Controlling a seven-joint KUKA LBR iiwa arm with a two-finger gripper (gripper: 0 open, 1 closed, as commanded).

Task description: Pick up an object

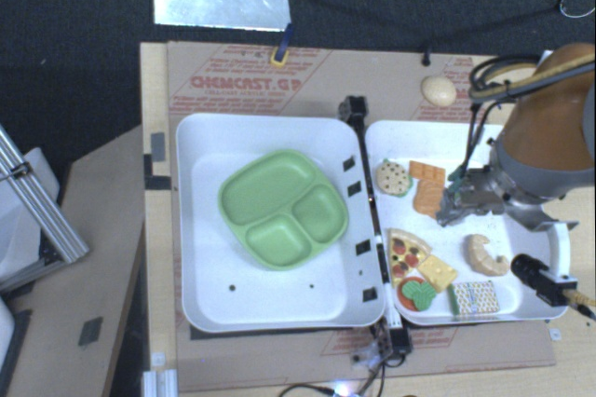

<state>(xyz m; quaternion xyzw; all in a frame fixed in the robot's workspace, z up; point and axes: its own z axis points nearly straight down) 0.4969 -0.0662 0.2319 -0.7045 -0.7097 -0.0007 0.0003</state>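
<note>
The right bin [438, 142] holds several toy foods: a chocolate-chip cookie [393, 178], orange crackers [427, 185], a pizza slice [407, 247], a yellow cheese wedge [437, 272], a green piece on a red disc [418, 294], a tan croissant [484, 255] and a blue-and-white packet [475, 297]. My gripper [453, 203] hangs low over this bin, just right of the crackers and above the croissant. Its dark fingertips are too small and shadowed to read. I see nothing held in it.
The left bin [191, 199] carries a green divided plate [284, 209]. A beige egg-shaped object [439, 89] lies on the cardboard behind the right bin. A black cylindrical part [535, 278] sticks over the right bin's near right corner. The arm's bulky body covers that bin's right side.
</note>
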